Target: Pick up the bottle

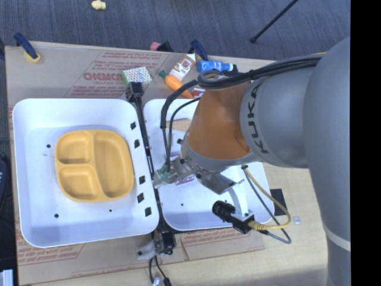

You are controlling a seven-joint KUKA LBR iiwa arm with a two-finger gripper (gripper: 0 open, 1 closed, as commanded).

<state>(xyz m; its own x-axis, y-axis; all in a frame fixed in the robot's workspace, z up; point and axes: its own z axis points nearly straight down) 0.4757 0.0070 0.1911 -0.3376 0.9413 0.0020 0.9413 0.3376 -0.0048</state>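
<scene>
An orange bottle with a white label [180,72] lies tilted behind the back rim of the right bin [196,218], partly covered by the arm. The arm's big grey and orange wrist [221,127] hangs over the right bin and hides most of its floor. My gripper [169,173] points down at the bin's left side, close to the divider between the bins and well in front of the bottle. A small greenish, blurred shape sits at the gripper's tip; I cannot make out what it is.
A yellow divided plate [94,164] lies in the left bin [30,130]. A green patterned packet [136,75] and a blue item [214,66] sit behind the bins. Blue clamps [27,46] grip the cardboard base. Cables [262,219] trail over the right bin's front corner.
</scene>
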